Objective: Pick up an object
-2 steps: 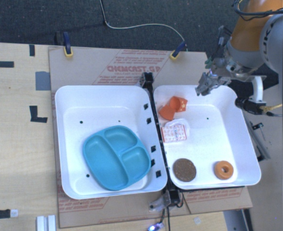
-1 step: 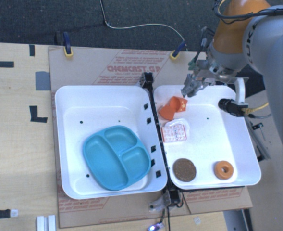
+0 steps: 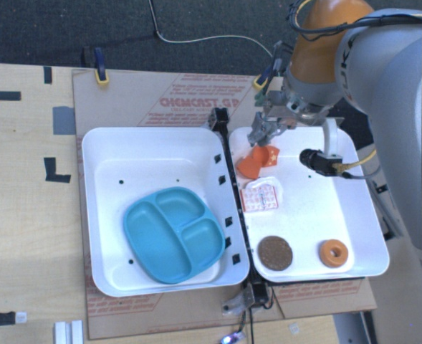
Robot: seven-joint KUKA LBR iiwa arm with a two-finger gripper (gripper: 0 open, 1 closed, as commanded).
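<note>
Wooden bench [image 3: 24,213] with black tape marks, a cardboard sheet [image 3: 182,99] laid on it, dark carpet behind. Two white bins sit side by side on the cardboard: left bin [image 3: 96,149], right bin [image 3: 311,217], walls touching along the middle.

Left bin: one blue plate [image 3: 175,235], three compartments, lying flat toward the bin's near side. One item in this bin.

Right bin: four items, one of each.
- One orange object [image 3: 253,163], the thing nearest the tool, in the far-left corner area, just beside the dividing wall. Long axis is diagonal, running from lower left to upper right in the view; the rounded, wider end points lower left toward the divider and the other end points up toward the gripper.
- One white packet with red print [image 3: 260,196], flat, just below the orange object; touching or not, cannot tell.
- One brown disc [image 3: 275,253], flat, near the front wall.
- One orange ring [image 3: 334,253], flat, to the right of the disc, apart from it.

Arm [image 3: 390,56] comes in from the right, orange band [image 3: 329,38] on top. Gripper [image 3: 262,136] hangs directly over the upper end of the orange object, very close; contact unclear. Whether the gripper is open, closed or gripping cannot be told from this angle.
</note>
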